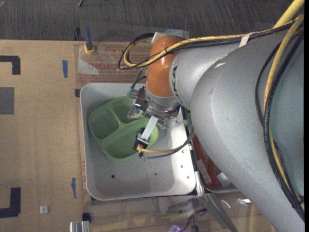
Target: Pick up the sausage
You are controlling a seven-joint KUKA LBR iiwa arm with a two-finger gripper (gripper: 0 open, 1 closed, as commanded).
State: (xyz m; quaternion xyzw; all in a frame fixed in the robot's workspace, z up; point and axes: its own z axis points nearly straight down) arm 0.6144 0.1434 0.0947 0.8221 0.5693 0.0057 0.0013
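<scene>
The gripper (pixel 139 109) hangs low over a green dish (pixel 104 122) in the left bin (pixel 96 180); whether it is open or closed cannot be told. The sausage (pixel 205 167) is, by my judgement, the reddish strip in the right bin (pixel 219 182), well apart from the gripper and mostly hidden under the arm (pixel 231 105) — too little shows to be sure. If so, it is probably light, round and fairly smooth, apt to roll or slip; best taken across the middle of its length, square to it — not by an end. No brand, label or writing can be read anywhere
</scene>
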